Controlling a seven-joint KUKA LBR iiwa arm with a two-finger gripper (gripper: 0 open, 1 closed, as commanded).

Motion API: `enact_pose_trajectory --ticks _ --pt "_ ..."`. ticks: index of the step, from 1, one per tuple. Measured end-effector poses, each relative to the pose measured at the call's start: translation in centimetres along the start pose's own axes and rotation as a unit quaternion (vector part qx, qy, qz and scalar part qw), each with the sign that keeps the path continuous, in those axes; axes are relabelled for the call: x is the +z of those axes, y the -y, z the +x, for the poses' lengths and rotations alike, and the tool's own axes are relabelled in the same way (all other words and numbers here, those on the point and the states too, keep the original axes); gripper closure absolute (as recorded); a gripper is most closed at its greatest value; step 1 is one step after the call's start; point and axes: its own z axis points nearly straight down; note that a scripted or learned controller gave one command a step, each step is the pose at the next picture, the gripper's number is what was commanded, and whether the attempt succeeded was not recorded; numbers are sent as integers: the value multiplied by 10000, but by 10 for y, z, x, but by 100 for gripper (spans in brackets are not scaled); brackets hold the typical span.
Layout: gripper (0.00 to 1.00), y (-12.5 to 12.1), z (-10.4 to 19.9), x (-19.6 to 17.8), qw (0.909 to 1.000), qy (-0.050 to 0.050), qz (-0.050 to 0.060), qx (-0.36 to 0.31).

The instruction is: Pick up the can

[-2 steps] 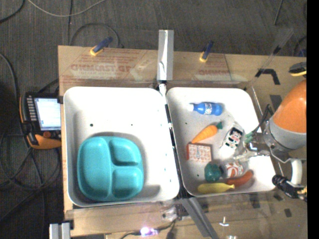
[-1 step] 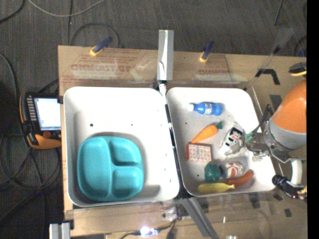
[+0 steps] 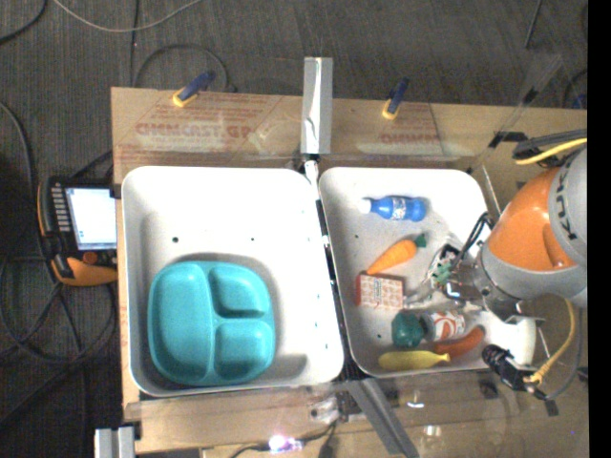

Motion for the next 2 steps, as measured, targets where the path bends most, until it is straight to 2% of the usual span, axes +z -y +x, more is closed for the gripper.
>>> enact_pose_trajectory --ticks 1,2 --pt "100 -2 0 -10 10000 3 -23 -6" --pt "0 -2 0 -10 10000 3 -22 -5"
